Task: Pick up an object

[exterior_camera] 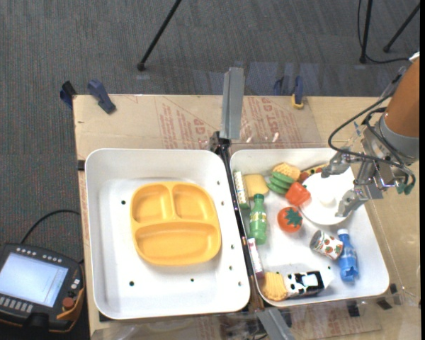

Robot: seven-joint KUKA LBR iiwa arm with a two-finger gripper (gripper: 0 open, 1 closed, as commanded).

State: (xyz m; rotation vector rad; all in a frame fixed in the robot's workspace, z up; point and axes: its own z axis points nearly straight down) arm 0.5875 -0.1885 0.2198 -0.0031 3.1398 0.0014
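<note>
My gripper (342, 185) hangs over the right bin (380, 261) near its right wall, open, with its two fingers (335, 166) spread across a round white plate (324, 190). Nothing is between the fingers. Just left of the plate lie a red pepper (297, 194) and a tomato (290, 219). Further left are a green bottle (258, 218), a yellow block (255, 184) and a corn cob (286, 171). In front of the plate sit a patterned can (326, 244) and a blue bottle (348, 258). A black-and-white carton (304, 283) lies at the front wall.
The left bin (103, 190) holds a yellow divided tray (176, 223). A grey post (232, 105) stands behind the seam between the bins. Cables trail from the wrist above the right bin's far corner. A teach pendant (32, 282) lies on the floor at the lower left.
</note>
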